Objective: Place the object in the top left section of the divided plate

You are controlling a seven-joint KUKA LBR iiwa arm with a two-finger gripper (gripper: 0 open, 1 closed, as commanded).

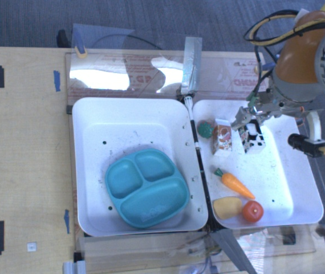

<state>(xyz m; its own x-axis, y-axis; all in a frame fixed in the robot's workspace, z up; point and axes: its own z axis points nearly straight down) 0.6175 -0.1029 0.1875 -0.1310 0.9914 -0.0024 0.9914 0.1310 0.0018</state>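
Camera view, from above: two shallow white plastic bins side by side on a pale wooden counter [20, 170]. In the left bin [88, 124], a teal divided plastic plate [146, 187] with three sections, lying turned at an angle — two small wells toward the far side, one large well nearer the camera; none holding anything. In the right bin [299, 204], a scatter of toy food: a small green round piece [205, 130] against the dividing wall, a white carton with a red-brown printed face [223, 138] just beside it, an orange plastic carrot with a green stub [234, 182], a pale yellow rounded piece [226, 207] touching a red tomato-like ball [253, 211].

Above the far part of the right bin, the grey arm with its orange band, and the claw [252, 131] low over the floor just right of the carton. Open or closed — cannot tell; nothing visibly between its tips.

Step judged: the pick, not yet secured. Likely target the carton, though uncertain. Next called for: a firm grasp, a lift over the dividing wall, then a release over the small upper-left well
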